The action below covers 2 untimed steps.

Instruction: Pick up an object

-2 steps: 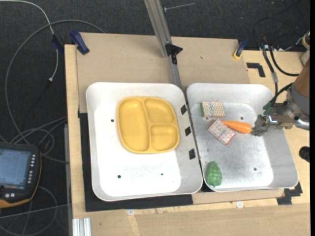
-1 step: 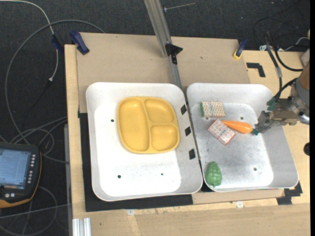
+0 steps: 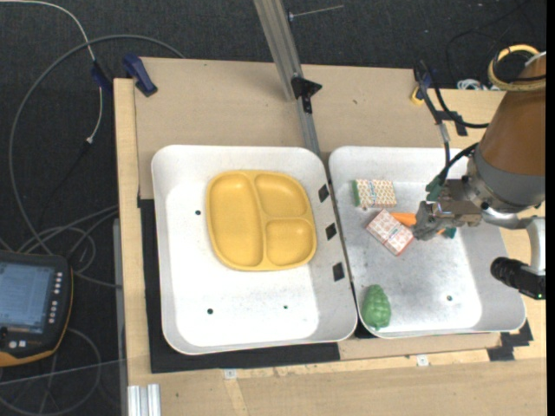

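Green object (image 3: 376, 307) near patterned boxes (image 3: 388, 230), tool (image 3: 430, 222).

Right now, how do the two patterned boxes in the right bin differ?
The upper patterned box lies roughly square to the bin wall, apart from the end effector; the lower patterned box is turned diagonally and touches an orange object. The upper looks green-dotted, the lower pinkish. Both lie flat in the right bin.
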Each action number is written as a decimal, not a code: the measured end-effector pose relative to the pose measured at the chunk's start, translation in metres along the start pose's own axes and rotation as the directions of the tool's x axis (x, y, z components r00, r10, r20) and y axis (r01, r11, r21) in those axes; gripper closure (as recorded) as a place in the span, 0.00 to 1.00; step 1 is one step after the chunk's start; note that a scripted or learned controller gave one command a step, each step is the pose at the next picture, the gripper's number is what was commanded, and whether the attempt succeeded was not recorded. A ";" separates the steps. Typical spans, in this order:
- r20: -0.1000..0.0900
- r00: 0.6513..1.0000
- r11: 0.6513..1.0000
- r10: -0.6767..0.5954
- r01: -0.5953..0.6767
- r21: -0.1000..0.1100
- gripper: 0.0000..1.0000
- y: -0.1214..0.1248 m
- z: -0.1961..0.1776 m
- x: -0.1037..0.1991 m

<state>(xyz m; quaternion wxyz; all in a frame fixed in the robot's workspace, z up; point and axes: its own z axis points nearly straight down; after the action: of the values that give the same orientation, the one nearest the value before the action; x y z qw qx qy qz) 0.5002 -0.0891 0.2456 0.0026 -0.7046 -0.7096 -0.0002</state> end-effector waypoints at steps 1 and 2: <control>0.000 1.000 1.000 -0.001 0.001 0.000 1.00 -0.002 0.005 0.063; 0.000 1.000 1.000 0.000 0.000 0.002 1.00 0.000 0.018 0.119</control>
<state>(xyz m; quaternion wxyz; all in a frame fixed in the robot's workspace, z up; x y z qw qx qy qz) 0.4992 0.0299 0.2280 0.0033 -0.7046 -0.7095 0.0007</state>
